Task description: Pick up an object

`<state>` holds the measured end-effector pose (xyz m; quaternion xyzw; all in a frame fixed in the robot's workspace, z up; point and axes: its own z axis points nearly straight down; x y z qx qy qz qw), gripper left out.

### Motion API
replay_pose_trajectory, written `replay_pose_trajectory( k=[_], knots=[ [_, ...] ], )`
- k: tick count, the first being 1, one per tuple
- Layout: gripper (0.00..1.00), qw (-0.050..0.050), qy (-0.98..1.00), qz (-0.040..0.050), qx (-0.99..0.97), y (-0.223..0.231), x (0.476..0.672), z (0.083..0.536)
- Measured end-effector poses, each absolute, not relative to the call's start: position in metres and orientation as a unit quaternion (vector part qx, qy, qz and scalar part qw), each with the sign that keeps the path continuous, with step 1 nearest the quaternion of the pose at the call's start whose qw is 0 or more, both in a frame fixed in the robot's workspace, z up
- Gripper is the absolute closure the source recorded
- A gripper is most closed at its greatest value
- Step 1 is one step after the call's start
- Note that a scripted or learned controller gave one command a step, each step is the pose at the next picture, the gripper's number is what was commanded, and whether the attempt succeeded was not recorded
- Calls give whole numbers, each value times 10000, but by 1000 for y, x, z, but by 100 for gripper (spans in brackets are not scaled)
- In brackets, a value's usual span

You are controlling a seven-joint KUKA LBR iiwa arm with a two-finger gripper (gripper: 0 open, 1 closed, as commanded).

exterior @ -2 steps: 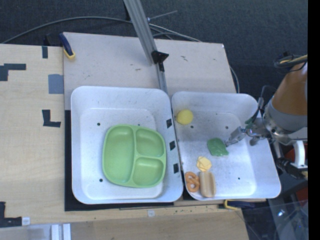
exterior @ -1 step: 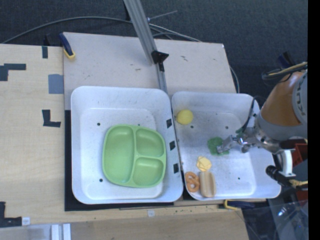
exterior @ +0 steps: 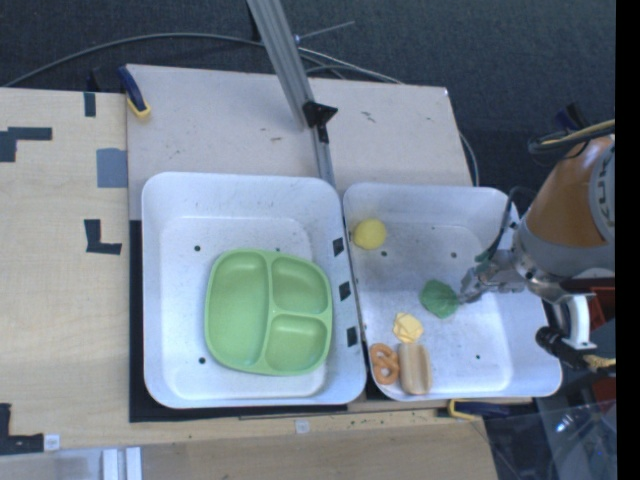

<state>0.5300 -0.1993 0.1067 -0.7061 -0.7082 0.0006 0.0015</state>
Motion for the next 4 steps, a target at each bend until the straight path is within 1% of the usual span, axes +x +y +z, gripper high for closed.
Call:
replay_pose_trajectory(
  k=[1, 2, 3, 4],
  knots=[
    [100, -24, -7075, -9, -7067, -206, 532, 168],
    [100, -30, -7079, -12, -7063, -207, 537, 231],
    [100, -22, -7078, -8, -7064, -208, 537, 274],
    [100, 8, -7092, 1, -7050, -159, 551, 258]
  ],
)
